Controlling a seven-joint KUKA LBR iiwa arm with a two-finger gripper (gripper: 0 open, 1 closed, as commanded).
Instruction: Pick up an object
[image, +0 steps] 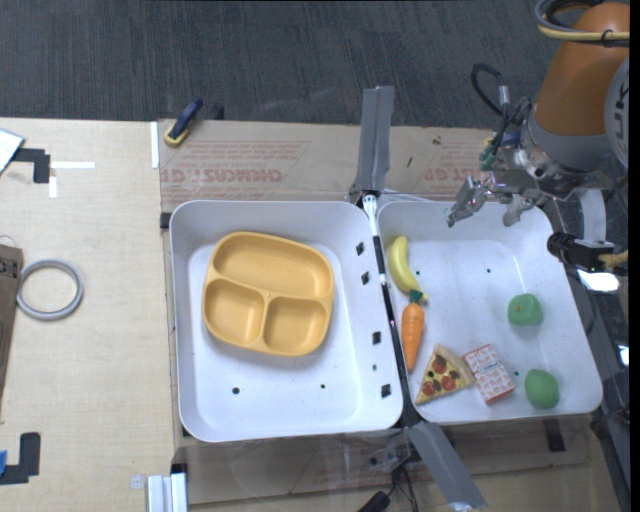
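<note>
The right bin (470, 255) holds a yellow banana (400, 263) and an orange carrot (412, 335) along its left wall. A pizza slice (443, 375) and a small red-and-white box (489, 373) lie near the front. Two green round fruits rest at the right, one at mid-height (525, 310) and one in the front corner (541, 388). My gripper (487, 210) hangs over the bin's far edge, well behind all of these. It is open, with nothing between its fingers.
A yellow divided plate (268, 293) lies in the left bin (190, 330). On the bench to the left sits a grey tape roll (47, 289). A blue-and-yellow tool (184, 120) lies on the cardboard behind the bins. A grey divider (376, 140) stands between the bins.
</note>
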